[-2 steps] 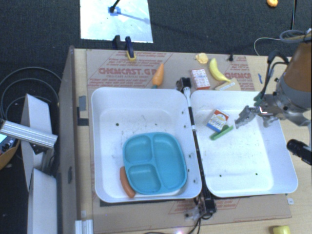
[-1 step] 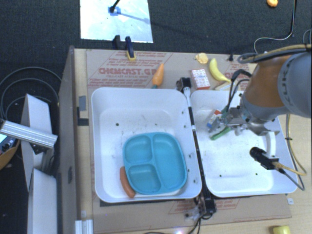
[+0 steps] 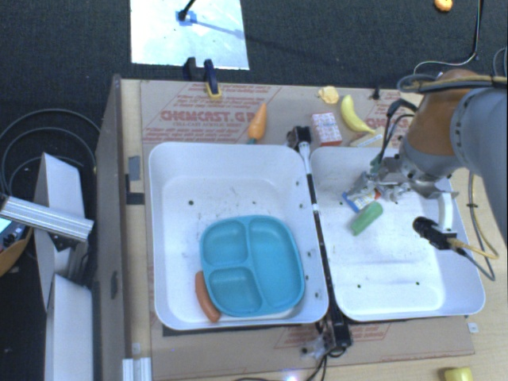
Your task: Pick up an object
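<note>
1. On the bench lies a large brown cardboard sheet [image 3: 230, 105] with red print, and the two shallow white plastic bins stand on it side by side: the left bin [image 3: 178, 213] and the right bin [image 3: 413, 276].
2. From the right comes the grey robot arm [image 3: 476, 133] with an orange band above its wrist, bent down over the right bin.
3. In the left bin lies a light blue plastic tray with three compartments [image 3: 252, 264], and a thin orange sausage-shaped toy [image 3: 206, 296] lies just beside its left lower edge.
4. The two-finger gripper [image 3: 379, 182] is low over the upper left part of the right bin; I cannot tell how its fingers stand.
5. A green cylinder-shaped object [image 3: 367, 218] lies tilted on the floor of the right bin, just below the gripper, with a small blue-and-white piece [image 3: 355, 201] near its upper end.
6. Behind the bins, on the cardboard, are a yellow banana toy [image 3: 353, 116], an orange carrot toy [image 3: 257, 122] and a small pink-white box [image 3: 326, 128].
</note>
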You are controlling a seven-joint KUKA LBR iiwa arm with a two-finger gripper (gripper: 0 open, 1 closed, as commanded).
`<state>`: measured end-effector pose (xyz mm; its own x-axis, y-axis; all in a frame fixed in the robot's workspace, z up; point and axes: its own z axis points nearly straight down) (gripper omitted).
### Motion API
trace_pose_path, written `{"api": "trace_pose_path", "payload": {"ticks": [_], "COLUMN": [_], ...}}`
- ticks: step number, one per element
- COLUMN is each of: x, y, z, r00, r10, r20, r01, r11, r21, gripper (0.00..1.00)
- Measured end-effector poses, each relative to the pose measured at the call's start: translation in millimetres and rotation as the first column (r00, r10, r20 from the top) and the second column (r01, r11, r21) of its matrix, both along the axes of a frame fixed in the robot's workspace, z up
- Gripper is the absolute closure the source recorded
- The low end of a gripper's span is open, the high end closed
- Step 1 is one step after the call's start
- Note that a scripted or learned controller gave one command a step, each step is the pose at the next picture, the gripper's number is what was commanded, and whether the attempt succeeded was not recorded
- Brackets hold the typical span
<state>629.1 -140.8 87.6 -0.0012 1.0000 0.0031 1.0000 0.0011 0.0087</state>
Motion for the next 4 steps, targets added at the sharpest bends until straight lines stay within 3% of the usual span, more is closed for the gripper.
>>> {"api": "trace_pose_path", "payload": {"ticks": [1,2,3,4], "x": [45.1,-8.0,-35.2,45.8], "y": [-36.0,0.6,30.0,6.6], "z": [3.9,5.1,4.4,1.4], "r00": [1.000,1.000,1.000,1.000], "r10": [0.003,0.000,0.001,0.006], "r20": [0.006,0.013,0.014,0.008], "r01": [-0.003,0.001,-0.001,-0.006], "r11": [1.000,1.000,1.000,1.000], "r21": [-0.003,-0.008,-0.009,-0.007], "gripper": [0.00,0.00,0.00,0.00]}}
